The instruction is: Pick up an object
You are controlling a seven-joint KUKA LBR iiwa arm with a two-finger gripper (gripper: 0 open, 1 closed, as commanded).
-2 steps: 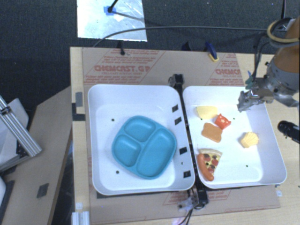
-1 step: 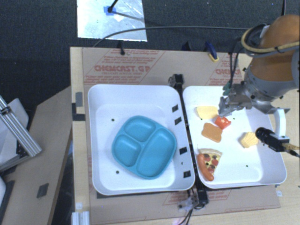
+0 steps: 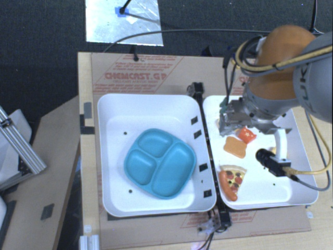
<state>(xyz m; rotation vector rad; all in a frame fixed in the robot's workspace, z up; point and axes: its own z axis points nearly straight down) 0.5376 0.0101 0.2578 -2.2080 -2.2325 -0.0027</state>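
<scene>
In the right bin (image 3: pixel 260 194) lie three toy foods. A pizza slice (image 3: pixel 231 181) rests near the front left corner. An orange block (image 3: pixel 235 148) sits behind it, and a small red piece (image 3: pixel 246 135) is just beyond that. My gripper (image 3: pixel 229 125) hangs low over the bin's back left part, just left of the red piece and behind the orange block. The grey wrist and orange band (image 3: pixel 283 46) hide the back of the bin.
The left bin (image 3: pixel 112 139) holds a blue divided plate (image 3: pixel 160 162). A black cable connector (image 3: pixel 269 161) with a yellow hose hangs over the right bin, right of the orange block. A black divider with clips (image 3: pixel 204 139) runs between the bins.
</scene>
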